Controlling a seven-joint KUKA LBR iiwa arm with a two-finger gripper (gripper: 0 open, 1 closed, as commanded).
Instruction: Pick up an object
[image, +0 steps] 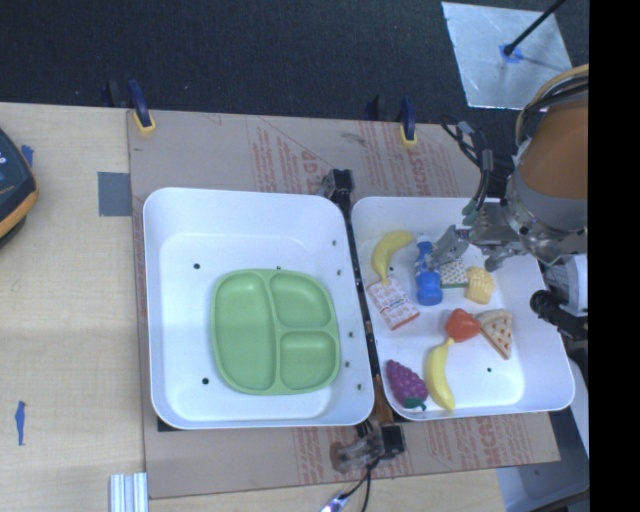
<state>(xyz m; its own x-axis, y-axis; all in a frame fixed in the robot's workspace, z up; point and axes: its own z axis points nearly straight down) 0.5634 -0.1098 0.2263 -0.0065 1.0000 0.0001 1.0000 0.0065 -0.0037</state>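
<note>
The right bin (530, 385) holds several toy foods. A yellow banana (390, 252), a blue bottle (428, 280) and a red-and-white packet (392, 303) lie on its left side. A corn cob (480, 286), a dotted beige piece (455, 272), a red pepper (461, 324) and a pizza slice (497, 332) sit in the middle. A second banana (438, 373) and purple grapes (405, 382) lie at the front. My gripper (470, 252) hangs open over the back of this bin, just above the beige piece and corn, with nothing between its fingers.
The left bin (160, 300) holds a green divided plate (275, 330). A black hinge strip (358, 300) runs between the bins. Blue clamps (407, 118) pin the cardboard at the back. The arm's body (555, 160) looms over the right bin's far right corner.
</note>
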